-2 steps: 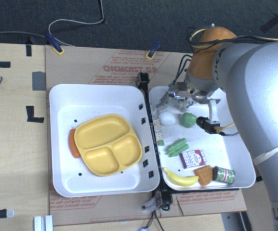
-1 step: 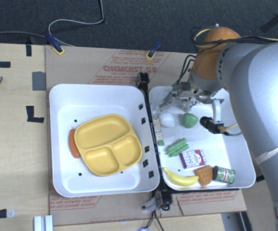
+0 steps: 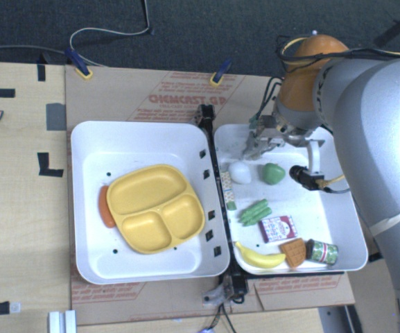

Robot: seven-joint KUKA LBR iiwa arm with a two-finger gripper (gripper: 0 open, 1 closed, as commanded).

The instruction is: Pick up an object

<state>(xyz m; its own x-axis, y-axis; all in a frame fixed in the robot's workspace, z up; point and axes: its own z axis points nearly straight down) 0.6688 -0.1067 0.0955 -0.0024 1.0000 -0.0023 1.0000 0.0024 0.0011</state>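
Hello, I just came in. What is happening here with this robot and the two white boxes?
A grey robot arm with an orange band reaches from the right into the right white bin. Its gripper is low near the bin's back edge, just above a small white ball and a round green object. I see nothing held in it. Closer to the front lie a green bean pod, a yellow banana and a small can. The left white bin holds a yellow divided plate.
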